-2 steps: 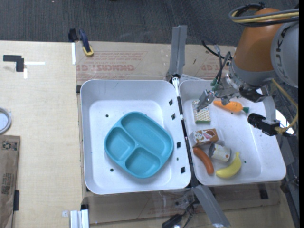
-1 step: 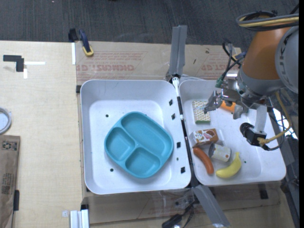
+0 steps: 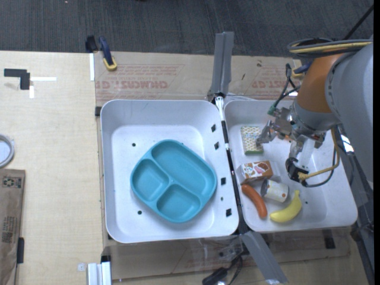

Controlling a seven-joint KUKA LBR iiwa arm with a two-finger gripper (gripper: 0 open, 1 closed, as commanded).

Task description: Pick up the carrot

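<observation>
Camera view, looking down at a slant, gives me both white bins side by side on the counter [image 3: 47, 117]. The carrot [image 3: 255, 200] lies in the right-hand bin [image 3: 332, 218], in its near left part close to the wall shared with the other bin. It is stretched out diagonally on the bin floor, untouched by the arm.

Just above the carrot sits a small brown carton [image 3: 256, 170]. A small white can [image 3: 275, 190] lies on its side just beside the carrot's upper end, and a banana [image 3: 287, 209] curves just to the carrot's right, near its lower end. Farther back in the same bin is a green and white packet [image 3: 251, 139].

The gripper [image 3: 270, 132] hangs over the back half of that bin, near the packet's right edge and well apart from the carrot. I cannot tell from this angle whether it is released or clenched (the wrist covers too much of it), and I see nothing held in it. The grey arm [image 3: 350, 94] with its orange band [image 3: 316, 82] reaches in from the view's right.

The left-hand bin [image 3: 113, 159] holds a blue divided plate [image 3: 173, 181], lying flat near its middle.
</observation>
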